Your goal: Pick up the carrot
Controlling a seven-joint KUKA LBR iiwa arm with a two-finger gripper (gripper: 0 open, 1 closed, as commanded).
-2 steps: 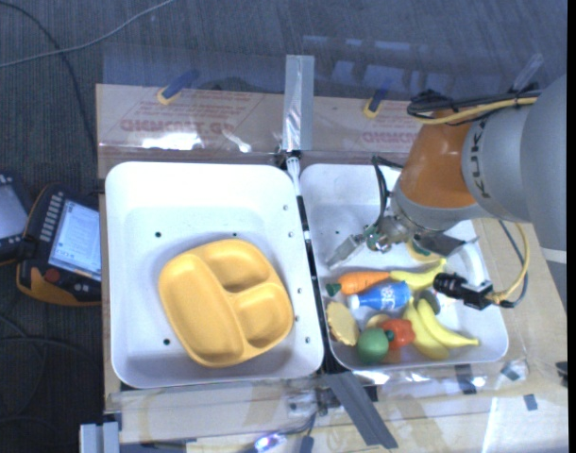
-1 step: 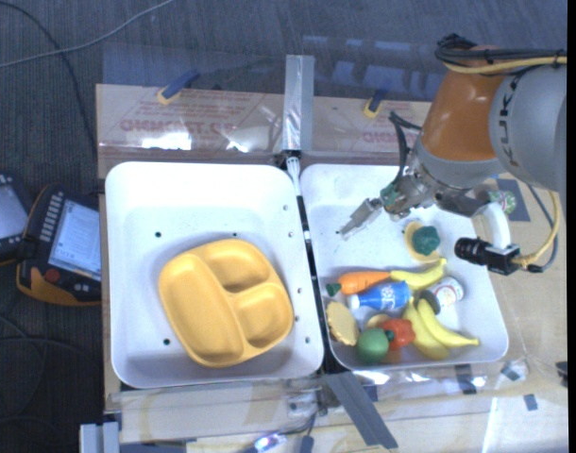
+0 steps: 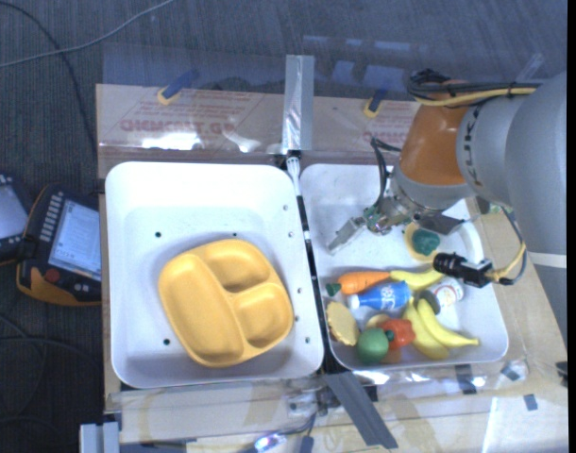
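The orange carrot lies in the right bin, at the left end of a pile of toy food, with its tip pointing left. My gripper hangs over the bare upper part of that bin, slanting down to the left. It is above and slightly left of the carrot, apart from it. Nothing shows in the gripper.
Around the carrot lie a blue bottle, two bananas, a green lime, a red item, a tan slice and a teal piece. A yellow divided plate sits in the left bin.
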